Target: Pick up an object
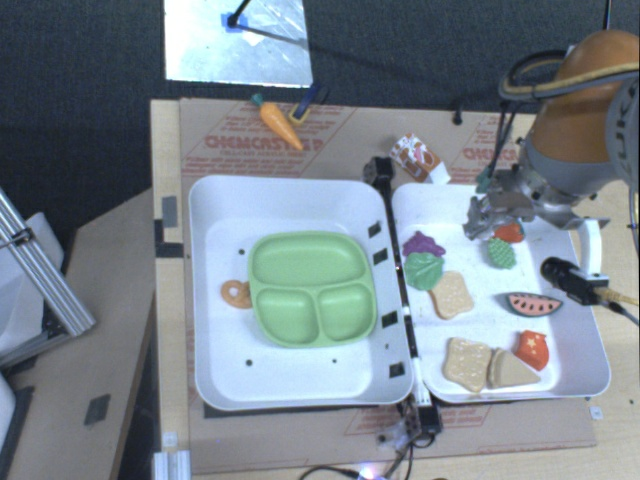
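The right bin holds several toy foods: purple grapes, a green leaf, a bread slice, a watermelon slice, a red pepper and two toast pieces at the front. A green ridged piece and a red piece lie at the back. My gripper hangs low over the back of this bin, just left of the red piece and above the green one. I see nothing held in it.
The left bin holds a green divided plate and a small orange ring to its left. Behind the bins, on the bench, lie a toy carrot and a small wrapped snack.
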